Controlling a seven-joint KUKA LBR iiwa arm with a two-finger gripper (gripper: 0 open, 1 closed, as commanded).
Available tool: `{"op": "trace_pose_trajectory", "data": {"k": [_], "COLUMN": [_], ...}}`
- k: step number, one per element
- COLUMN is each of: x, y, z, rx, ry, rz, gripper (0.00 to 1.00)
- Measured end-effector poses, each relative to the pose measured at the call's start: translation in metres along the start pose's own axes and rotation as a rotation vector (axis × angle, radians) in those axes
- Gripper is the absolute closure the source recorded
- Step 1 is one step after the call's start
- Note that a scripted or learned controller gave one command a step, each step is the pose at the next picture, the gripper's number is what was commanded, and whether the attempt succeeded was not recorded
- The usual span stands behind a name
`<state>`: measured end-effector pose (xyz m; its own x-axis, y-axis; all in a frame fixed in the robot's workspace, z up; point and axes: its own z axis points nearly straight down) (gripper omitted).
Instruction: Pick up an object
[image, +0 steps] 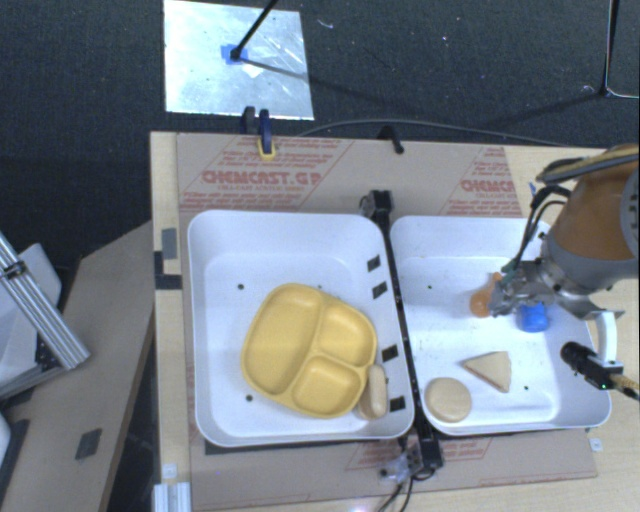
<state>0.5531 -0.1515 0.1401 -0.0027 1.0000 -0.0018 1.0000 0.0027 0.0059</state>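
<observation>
I had the gripper (507, 293) low in the right bin (440, 245), toward its 3 o'clock side, beside an orange piece (482, 300) and a blue piece (533, 319); its grasp I could not tell, so lifting needed confirmation first.

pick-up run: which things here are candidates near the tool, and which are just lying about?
In play, in the right bin:
- tool
- orange piece beside it
- blue piece beside it

Lying about:
- tan wedge and round tan disc, nearer the front of the same bin
- yellow divided tray and small beige piece at its edge, in the left bin
</observation>
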Motion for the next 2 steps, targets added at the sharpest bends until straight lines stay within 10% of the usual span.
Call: {"op": "trace_pose_trajectory", "data": {"k": [2], "x": [0.002], "y": [0.002], "z": [-0.082], "rx": [0.0], "ry": [0.0], "rz": [-0.001], "gripper": [1.0]}}
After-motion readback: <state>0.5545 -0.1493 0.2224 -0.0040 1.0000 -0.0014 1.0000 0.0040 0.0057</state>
